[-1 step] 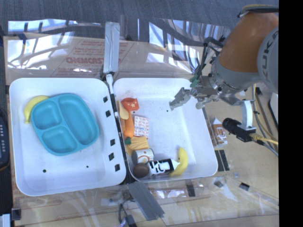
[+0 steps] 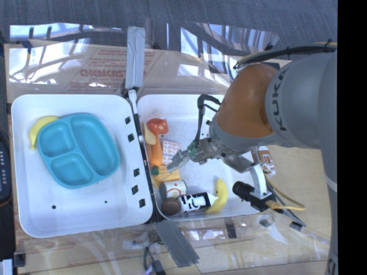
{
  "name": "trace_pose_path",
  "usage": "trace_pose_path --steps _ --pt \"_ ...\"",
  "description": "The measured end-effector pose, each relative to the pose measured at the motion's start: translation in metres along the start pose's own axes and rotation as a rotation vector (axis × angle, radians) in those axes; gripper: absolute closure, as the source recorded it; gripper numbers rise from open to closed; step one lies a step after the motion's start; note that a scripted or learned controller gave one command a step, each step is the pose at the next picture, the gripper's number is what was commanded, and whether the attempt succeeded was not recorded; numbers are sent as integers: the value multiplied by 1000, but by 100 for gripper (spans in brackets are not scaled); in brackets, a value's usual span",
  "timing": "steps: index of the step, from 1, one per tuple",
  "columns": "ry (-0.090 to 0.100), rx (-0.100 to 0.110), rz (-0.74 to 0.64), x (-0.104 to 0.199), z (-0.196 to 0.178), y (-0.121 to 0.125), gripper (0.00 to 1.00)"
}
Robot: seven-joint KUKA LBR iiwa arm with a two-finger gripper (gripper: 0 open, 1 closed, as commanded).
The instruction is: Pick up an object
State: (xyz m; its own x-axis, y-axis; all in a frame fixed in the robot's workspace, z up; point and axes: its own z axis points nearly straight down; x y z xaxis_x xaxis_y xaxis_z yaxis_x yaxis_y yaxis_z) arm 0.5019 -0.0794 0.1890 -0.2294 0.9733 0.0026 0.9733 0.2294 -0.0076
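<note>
My gripper [image 2: 179, 159] hangs low in the left half of the right bin [image 2: 189, 105], coming in from the right under the grey arm with its orange band. Its tip is over a pile of small items: a white and red packet [image 2: 169, 149], an orange carrot-shaped piece [image 2: 153, 152] and a yellow wedge [image 2: 163, 174]. A red and orange toy [image 2: 156, 127] lies just behind them. Nothing can be made out between its fingers.
Along the right bin's front edge sit a small can [image 2: 173, 189], a brown ball [image 2: 170, 206], a black and white bottle [image 2: 195, 201] and a yellow banana [image 2: 221, 195]. The left bin [image 2: 34, 211] holds a blue divided plate [image 2: 77, 149] resting on another banana [image 2: 38, 128].
</note>
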Motion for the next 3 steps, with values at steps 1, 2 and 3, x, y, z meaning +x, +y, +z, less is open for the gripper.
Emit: trace_pose_path --steps 1,2,3 --pt "-1 -1 -175 -23 94 20 0" --pt "-1 -3 -181 -22 83 21 100" --pt "-3 -9 42 -7 -5 112 100"
